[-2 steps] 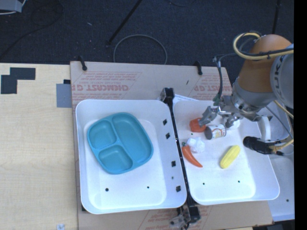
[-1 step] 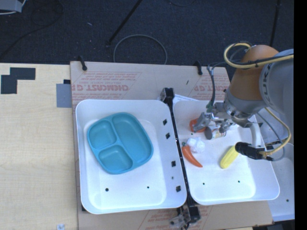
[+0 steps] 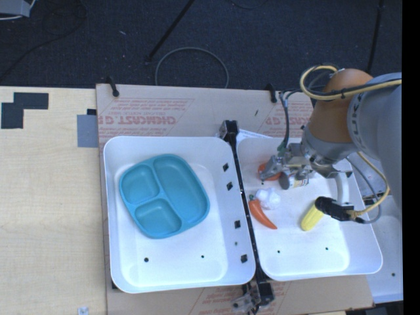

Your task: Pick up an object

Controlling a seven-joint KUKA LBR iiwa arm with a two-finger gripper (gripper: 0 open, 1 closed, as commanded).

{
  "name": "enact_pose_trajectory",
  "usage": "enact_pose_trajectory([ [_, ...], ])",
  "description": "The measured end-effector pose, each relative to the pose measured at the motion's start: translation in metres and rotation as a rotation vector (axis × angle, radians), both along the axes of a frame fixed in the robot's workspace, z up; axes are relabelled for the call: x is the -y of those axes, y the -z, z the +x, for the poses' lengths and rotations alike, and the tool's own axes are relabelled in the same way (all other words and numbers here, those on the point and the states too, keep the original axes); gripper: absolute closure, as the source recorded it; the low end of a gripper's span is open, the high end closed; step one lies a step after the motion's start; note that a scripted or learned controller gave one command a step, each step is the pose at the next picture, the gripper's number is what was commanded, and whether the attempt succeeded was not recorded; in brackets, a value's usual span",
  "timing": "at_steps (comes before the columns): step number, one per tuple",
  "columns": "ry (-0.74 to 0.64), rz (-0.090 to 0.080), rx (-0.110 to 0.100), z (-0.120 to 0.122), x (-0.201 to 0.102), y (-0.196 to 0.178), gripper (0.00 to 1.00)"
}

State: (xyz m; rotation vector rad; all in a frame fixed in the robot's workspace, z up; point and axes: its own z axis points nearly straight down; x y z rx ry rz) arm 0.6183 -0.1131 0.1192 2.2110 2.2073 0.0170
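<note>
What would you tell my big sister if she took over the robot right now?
Pincer: low over the right bin, near its far side; grip unclear, nothing seen held.
Right bin: orange carrot-like toy, small white object, yellow piece with a black end, orange-red thing by the pincer.
Left bin: blue divided plate.
Done: nothing lifted.
Left: grasp one object and lift it.

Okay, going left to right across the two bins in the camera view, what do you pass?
Blue divided plate in the left bin → black divider → orange carrot-shaped toy in the right bin → tool → yellow object.
</note>
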Motion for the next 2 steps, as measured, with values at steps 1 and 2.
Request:
enact_pose_trajectory([
  [1,0.004,-0.005,0.004,0.001,0.003,-0.010,1.00],
  [2,0.006,0.004,-0.019,-0.003,0.009,-0.054,1.00],
])
